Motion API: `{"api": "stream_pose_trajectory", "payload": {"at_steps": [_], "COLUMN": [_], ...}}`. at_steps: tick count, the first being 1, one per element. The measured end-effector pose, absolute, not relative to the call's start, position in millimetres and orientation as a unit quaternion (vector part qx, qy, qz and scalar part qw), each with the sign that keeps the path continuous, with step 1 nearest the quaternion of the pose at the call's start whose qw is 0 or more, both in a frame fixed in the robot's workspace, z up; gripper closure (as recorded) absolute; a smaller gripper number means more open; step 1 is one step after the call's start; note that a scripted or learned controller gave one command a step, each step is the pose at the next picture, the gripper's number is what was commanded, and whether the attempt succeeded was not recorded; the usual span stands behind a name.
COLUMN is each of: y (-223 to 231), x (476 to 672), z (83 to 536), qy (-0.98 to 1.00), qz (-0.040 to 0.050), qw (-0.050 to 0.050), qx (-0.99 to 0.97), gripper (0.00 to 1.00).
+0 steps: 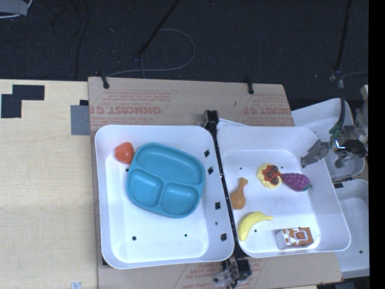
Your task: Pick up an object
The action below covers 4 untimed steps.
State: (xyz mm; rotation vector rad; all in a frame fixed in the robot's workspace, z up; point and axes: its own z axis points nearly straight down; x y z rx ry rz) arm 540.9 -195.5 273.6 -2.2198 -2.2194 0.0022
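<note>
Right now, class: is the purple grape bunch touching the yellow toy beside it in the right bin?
Touching. The camera view shows the purple grape bunch butting against the yellow toy, with no white bin floor between them.

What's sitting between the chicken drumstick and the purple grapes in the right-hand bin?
In the camera view, a yellow toy with red spots lies between the drumstick and the grapes, touching the grapes.
</note>
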Motion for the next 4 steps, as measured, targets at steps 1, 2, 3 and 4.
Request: {"api": "stream_pose_trajectory", "payload": {"at_steps": [1, 2, 3, 4], "y": [-196.1, -190.8, -185.2, -186.8], "x": [546.7, 542.5, 541.9, 542.3], "z": [228.9, 184.3, 140.5, 152.9], "qy": [-0.707, -0.707, -0.707, -0.706], "qz": [0.0012, 0.0014, 0.0013, 0.001], "qw": [0.002, 0.003, 0.003, 0.002], "qx": [-0.707, -0.707, -0.707, -0.708], "gripper": [0.0, 0.0, 0.0, 1.0]}}
